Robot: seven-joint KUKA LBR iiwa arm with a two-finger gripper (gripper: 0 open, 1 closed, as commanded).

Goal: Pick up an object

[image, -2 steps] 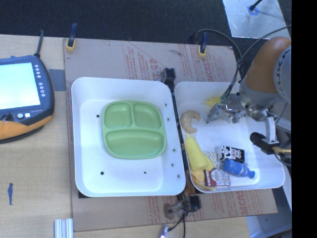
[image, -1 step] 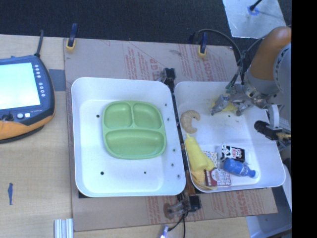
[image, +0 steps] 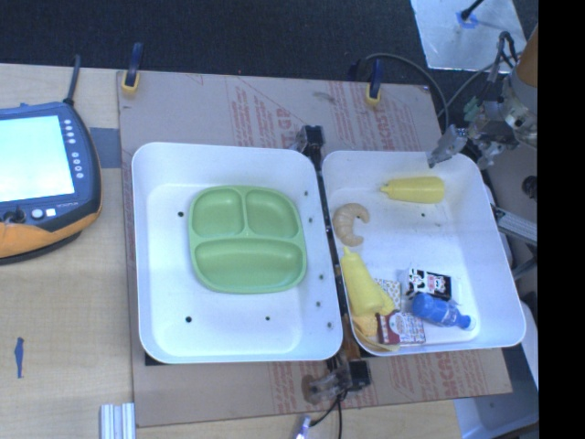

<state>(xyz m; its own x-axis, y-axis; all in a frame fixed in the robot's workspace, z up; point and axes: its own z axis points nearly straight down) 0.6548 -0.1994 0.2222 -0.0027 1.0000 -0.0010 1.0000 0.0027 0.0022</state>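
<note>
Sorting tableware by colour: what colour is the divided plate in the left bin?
Light green divided plate, seen in the camera view.

I see a wooden tabletop with a brown cardboard sheet laid over it, held at the top edge by two yellow-and-blue clamps. At the left of the frame rests a control pendant with a bright screen and an orange underside. A small blue mark sits on the wood at lower left. At the upper right of the frame I make out a pale sheet on the dark floor. A black cable loops near the top right.
</note>
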